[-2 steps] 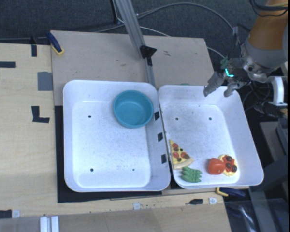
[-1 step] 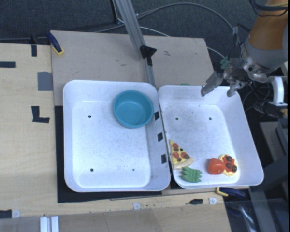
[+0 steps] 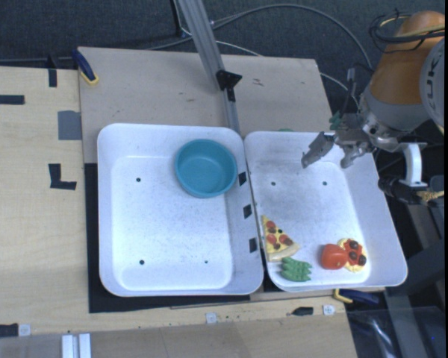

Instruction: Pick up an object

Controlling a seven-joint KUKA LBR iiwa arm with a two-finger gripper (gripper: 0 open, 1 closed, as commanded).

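Wooden table (image 3: 30, 200) held two white bins; gripper (image 3: 331, 154) hung over the right bin (image 3: 325, 200), fingers open, holding nothing.

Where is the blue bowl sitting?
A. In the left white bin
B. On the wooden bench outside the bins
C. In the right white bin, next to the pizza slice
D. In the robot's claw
A: the blue bowl rests inside the left bin, near its top right corner, while the claw hangs over the right bin.

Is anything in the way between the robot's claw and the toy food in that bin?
Nothing visible is. The gripper hovers at the right bin's far end; bare floor lies between it and the pizza slice, green toy and red toy.
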